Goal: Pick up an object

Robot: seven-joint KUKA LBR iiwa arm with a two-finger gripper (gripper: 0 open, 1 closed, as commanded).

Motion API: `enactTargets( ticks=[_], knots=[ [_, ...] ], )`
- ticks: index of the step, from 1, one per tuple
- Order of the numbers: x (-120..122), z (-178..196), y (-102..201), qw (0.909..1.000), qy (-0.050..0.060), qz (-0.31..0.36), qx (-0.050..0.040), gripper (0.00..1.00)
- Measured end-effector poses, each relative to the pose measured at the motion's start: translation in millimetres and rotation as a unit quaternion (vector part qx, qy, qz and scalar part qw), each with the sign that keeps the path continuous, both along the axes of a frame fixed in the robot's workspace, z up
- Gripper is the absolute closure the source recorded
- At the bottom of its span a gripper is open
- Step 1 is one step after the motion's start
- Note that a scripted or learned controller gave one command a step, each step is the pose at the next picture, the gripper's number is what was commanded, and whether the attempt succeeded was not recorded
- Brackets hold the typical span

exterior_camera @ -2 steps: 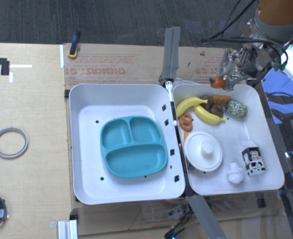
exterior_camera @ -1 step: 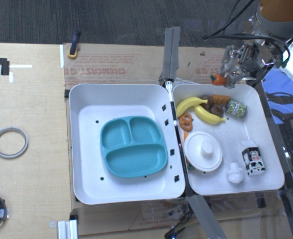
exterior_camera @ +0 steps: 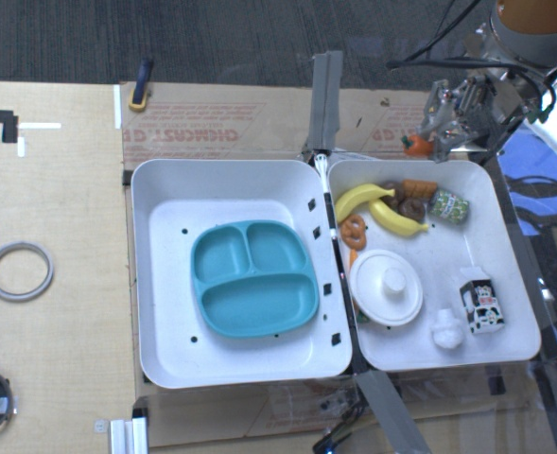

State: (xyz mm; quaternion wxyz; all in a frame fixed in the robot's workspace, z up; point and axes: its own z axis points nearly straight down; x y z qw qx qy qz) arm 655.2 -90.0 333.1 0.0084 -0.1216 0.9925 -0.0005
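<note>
From my seat the biggest candidate in the right bin [exterior_camera: 514, 253] is the round white lidded bowl [exterior_camera: 388, 288], near-left in that bin; it looks like stiff, smooth plastic, slippery at the rim, and I would sooner take it by the knob on top. Next come the two bananas [exterior_camera: 384, 209] at the far-left of the bin, lying across each other; likely light toy fruit, curved and hard, best pinched across the middle. Touching them on the right is a brown lump [exterior_camera: 416, 193] and a small green-patterned packet [exterior_camera: 450, 207], which I judge soft and crinkly. The little cow-print carton [exterior_camera: 481, 306] stands near the right wall, light and boxy, an easy flat-sided hold. A small white piece [exterior_camera: 445, 330] lies just beside it.

The pincer [exterior_camera: 445, 121] hovers past the bin's far edge with something small and orange [exterior_camera: 415, 144] beside it; I cannot tell how it stands.

The left bin [exterior_camera: 155, 272] carries a teal divided plate [exterior_camera: 255, 278]. The pale surface [exterior_camera: 51, 348] at left bears a grey ring [exterior_camera: 18, 270].
</note>
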Motion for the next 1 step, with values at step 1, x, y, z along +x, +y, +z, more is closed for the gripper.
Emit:
enactTargets(
  ticks=[1],
  knots=[
    [4.8,-14.6,-13.6,0.9997,0.006,0.023,-0.0009,1.0]
  ],
)
